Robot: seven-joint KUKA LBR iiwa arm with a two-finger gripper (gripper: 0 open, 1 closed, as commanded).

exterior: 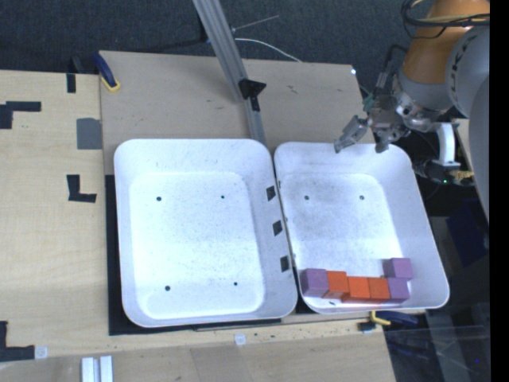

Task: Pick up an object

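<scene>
Several purple and orange blocks lie in a row along the near edge of the right bin [413,189]: a purple block [316,280] at the left, orange blocks [359,286] in the middle, and purple blocks [398,277] at the right end. My gripper [364,137] hovers over the far rim of the right bin, well away from the blocks. Its two fingers are spread apart and hold nothing.
The left bin [127,213] sits beside the right one. A slanted metal rail [227,50] crosses the bench behind the bins. Black clips [277,228] line the seam between the bins. The arm's orange band [453,6] is at the upper right.
</scene>
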